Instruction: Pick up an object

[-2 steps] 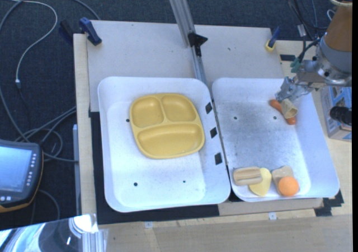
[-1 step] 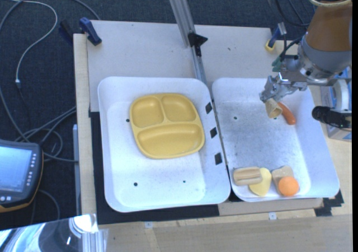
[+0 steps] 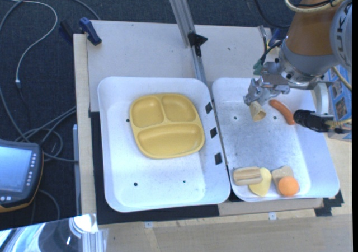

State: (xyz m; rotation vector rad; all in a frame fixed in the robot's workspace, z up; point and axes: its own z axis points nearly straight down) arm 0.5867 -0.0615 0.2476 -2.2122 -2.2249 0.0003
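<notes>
Progress: looks like mid-grab to me, nothing has been carried anywhere yet as far as I can see.
Pincer: the pincer [image 3: 256, 99] is low over the far end of the right bin [image 3: 263, 144], with a small tan chunk [image 3: 258, 113] right at its tips. From where I'm standing I honestly can't tell whether it's pinching that chunk or just sitting on top of it.
Tan chunk: right under the pincer tips, seemingly touching them, and near the bin floor, so I'd call it not lifted yet.
Orange sausage thing: an orange sausage-shaped piece [image 3: 282, 111] lies just beside the pincer, on its right, loose on the bin floor.
Leftovers in the right bin: at the near edge there's a bread roll [image 3: 247, 176], a yellow wedge [image 3: 260, 184], an orange ball [image 3: 288, 186] and a tan block [image 3: 282, 173] behind it, all bunched together, well away from the arm.
Left bin: the left bin [image 3: 120, 189] holds a yellow divided tray [image 3: 166, 125], untouched by the look of it.
Still to do: get a firm hold and raise something clear of the bin. My guess is the tan chunk is the target.
</notes>
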